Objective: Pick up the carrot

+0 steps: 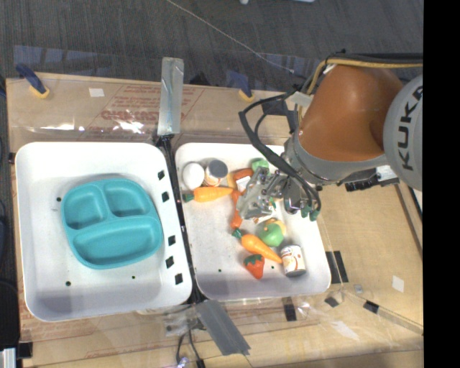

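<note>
You cannot tell from above how the grey metal two-finger gripper (256, 203) stands, since the bulky grey arm with its glossy orange band (345, 115) hides the wrist and blurs into the toy clutter in the shallow white right-hand bin (215, 284). The smooth orange plastic carrot with a green top (210, 194) lies flat near that bin's upper left, just below a white egg-shaped toy (192, 173). A teal three-compartment plastic plate (111, 223) rests in the shallow white left-hand bin (36, 287).

Dark grey carpet (108, 21) is lying beyond a wooden bench (374, 237), which is wearing clear plastic sheeting (93, 108) held by strips of grey tape (170, 97).
</note>
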Controlling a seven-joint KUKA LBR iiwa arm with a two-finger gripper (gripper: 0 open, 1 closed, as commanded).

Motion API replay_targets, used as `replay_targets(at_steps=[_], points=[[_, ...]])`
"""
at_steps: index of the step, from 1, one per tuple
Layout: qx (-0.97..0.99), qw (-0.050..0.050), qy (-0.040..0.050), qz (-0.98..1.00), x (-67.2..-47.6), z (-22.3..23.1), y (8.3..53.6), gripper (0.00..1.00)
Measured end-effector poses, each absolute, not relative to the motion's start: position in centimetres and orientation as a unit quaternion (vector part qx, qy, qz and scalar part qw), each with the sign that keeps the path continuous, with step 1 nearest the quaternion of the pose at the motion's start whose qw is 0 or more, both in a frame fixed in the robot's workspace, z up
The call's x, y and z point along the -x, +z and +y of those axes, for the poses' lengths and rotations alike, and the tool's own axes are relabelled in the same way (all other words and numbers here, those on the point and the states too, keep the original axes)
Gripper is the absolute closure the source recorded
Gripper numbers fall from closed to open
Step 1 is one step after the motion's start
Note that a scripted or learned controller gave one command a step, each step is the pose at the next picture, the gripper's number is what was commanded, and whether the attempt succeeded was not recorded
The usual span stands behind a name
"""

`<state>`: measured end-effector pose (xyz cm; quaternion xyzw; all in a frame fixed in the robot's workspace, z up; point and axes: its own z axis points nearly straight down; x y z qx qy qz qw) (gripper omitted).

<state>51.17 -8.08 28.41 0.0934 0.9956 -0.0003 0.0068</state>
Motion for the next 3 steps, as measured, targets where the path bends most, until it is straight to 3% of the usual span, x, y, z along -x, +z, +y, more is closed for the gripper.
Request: replay_targets(at_steps=[1,2,3], points=[[-0.094,0.002,-0.0003,0.996,-51.0,-8.1,28.0,0.00],[-0.002,-0.003,0.0005,1.000,-47.5,-12.2,15.9,0.00],[-0.019,0.001,0.0000,1.000,-49.0,-13.1,9.1,0.00]])
